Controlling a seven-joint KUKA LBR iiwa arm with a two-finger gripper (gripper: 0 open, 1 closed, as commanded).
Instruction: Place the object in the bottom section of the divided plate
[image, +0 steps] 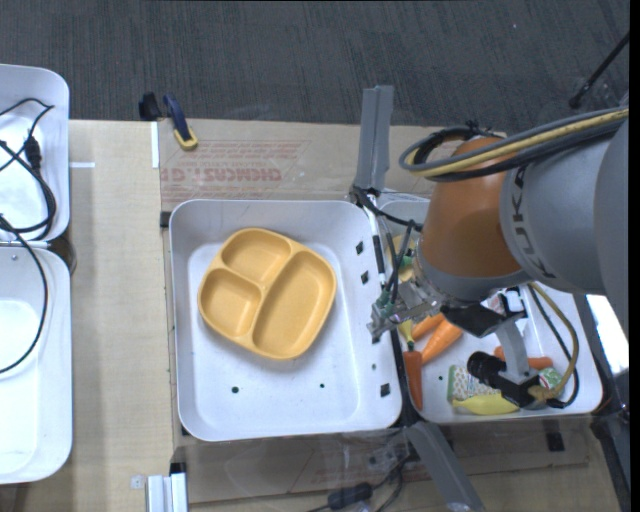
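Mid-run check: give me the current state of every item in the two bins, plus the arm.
divided plate: flat in the left bin, all three sections bare.
left bin: holds the plate.
right bin: holds the toy food.
carrots: lying in the right bin, below the wrist.
yellow piece: lying at the right bin's near edge.
arm: reaching low over the right bin.

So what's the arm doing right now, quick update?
Arm low over right bin, among carrots. Yellow divided plate waiting in left bin.

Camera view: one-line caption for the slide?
KUKA arm reaches over the right bin of carrots, with the yellow divided plate in the left bin.
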